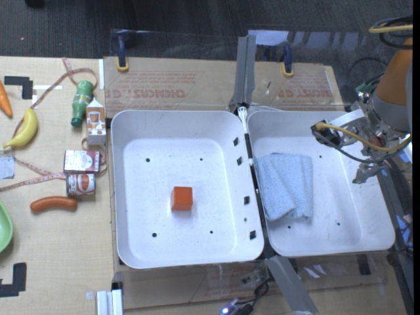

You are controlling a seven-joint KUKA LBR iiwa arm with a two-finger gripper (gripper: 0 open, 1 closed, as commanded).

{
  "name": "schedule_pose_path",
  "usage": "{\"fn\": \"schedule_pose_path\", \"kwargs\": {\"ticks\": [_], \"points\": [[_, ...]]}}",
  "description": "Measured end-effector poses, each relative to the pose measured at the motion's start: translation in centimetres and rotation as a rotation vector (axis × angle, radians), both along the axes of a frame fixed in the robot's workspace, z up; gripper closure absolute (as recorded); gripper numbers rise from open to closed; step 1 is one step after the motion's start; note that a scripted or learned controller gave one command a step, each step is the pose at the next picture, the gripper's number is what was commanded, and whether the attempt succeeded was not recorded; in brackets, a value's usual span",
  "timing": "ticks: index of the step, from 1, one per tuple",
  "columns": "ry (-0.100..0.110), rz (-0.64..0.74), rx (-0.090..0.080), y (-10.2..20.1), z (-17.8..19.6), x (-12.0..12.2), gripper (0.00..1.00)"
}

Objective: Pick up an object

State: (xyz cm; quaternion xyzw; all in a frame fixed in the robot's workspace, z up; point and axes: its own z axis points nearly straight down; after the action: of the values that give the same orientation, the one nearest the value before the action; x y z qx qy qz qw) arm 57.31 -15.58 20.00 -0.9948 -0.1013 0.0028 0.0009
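Note:
An orange-red cube [182,198] sits on the floor of the left bin [131,136], near its middle. A folded light blue cloth [285,184] lies against the left wall of the right bin [354,235]. The arm comes in over the right bin's far right rim, its orange band [397,77] at the frame's edge. The gripper [367,168] hangs low beside that rim, to the right of the cloth and apart from it, partly hidden by yellow and black cables [331,133]. Nothing shows in its grasp.
On the bench left of the bins lie a banana [21,130], a carrot [4,100], a green bottle [81,100], a small carton [96,122], a can [81,184], a sausage [54,205] and a measuring tape. A divider [248,169] separates the bins.

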Motion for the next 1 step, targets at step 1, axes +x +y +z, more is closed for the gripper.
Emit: {"fn": "schedule_pose_path", "kwargs": {"ticks": [1], "points": [[-0.003,0.031,-0.001,-6.71,3.15,-1.69,0.00]]}}
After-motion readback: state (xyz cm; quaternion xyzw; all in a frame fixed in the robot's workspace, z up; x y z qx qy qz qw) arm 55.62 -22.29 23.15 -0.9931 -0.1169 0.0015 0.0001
